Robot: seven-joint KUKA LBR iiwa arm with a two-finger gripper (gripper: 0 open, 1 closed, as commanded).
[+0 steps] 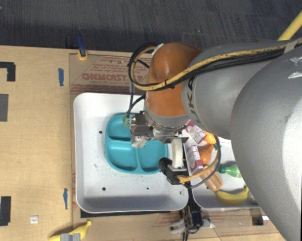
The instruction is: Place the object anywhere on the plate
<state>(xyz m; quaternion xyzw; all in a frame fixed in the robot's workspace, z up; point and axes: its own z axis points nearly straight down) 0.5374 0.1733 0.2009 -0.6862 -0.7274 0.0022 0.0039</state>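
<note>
A turquoise plate point(121, 151) with divided compartments lies in the left white bin point(90, 155), toward its right half. The arm's orange band point(167, 83) and wrist hang right over the plate's upper right part and hide it. My gripper point(139, 137) points down at the plate near its central divider. Its metal body blocks the tips, and I cannot make out any object in it. No loose object is visible on the uncovered part of the plate.
In the right bin point(227, 206), partly under the arm, lie a yellow banana point(233, 196), a green item point(229, 170), an orange item point(205, 155), a pink packet point(194, 154) and a tan piece point(214, 183). Cardboard bench point(31, 138) surrounds the bins.
</note>
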